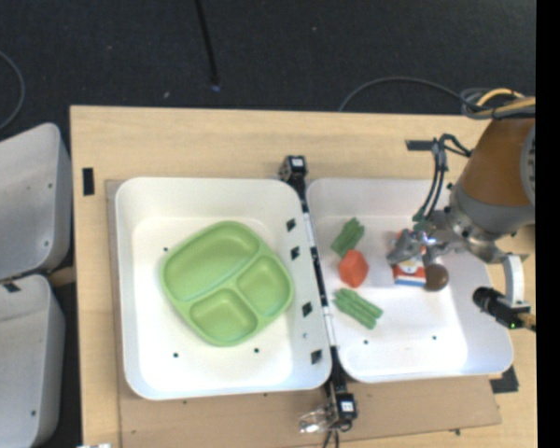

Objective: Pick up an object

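Note:
The right bin holds a red-orange lump, a green ridged piece just above it, and a second green ridged piece lower down. A small box with red, white and blue print lies further right, with a brown round object beside it. My gripper hangs low over the small box, right above its top edge. The grey arm with its orange band comes in from the right.
The left bin carries a green divided plate with three compartments. A divider with black clips runs between the two bins. Black cables trail near the wrist. A black fitting sits at the right bin's edge.

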### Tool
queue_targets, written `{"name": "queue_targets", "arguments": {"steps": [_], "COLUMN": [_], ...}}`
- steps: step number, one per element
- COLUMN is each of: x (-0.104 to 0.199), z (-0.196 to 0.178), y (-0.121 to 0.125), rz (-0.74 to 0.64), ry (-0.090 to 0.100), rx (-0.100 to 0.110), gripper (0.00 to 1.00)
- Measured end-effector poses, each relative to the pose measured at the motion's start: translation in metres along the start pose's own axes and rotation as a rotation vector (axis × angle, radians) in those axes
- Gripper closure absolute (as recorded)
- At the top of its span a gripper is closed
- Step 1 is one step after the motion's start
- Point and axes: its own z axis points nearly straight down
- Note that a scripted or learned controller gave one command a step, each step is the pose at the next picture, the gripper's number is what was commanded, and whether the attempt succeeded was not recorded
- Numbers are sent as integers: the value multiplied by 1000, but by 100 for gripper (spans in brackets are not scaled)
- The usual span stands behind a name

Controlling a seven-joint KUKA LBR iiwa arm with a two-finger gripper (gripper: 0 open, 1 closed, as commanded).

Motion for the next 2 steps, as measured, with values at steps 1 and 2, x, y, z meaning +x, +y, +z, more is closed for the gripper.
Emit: {"name": "queue_targets", "arguments": {"steps": [1,2], "x": [2,0], "z": [-64,-93], "y": [2,3], "rz": [-9,-10], "ry": [0,1], "rx": [-3,2], "gripper": [100,100]}}
